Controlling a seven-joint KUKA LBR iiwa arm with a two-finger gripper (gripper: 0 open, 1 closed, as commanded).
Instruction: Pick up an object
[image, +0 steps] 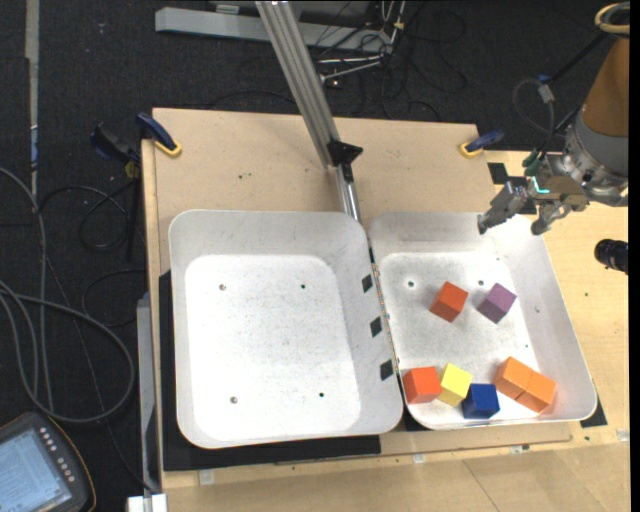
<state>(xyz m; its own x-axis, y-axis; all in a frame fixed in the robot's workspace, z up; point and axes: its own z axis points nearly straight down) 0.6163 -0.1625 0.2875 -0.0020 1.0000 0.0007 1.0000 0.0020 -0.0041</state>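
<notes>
— What lies along the right bin's (560, 300) near edge?
— A red block (421, 384), a yellow block (455, 383), a blue block (482, 400), and a larger orange block (526, 384) at the near right corner.

— And mid-bin?
— A red-orange cube (449, 301) with a purple cube (496, 301) just beside it.

— The tool (519, 216)?
— Over the bin's far right corner, well apart from every block, fingers spread, pinching nothing.

— Surroundings?
— The left bin (190, 300), a wooden bench (250, 160) with clamps at its far corners, dark floor with cables.
</notes>
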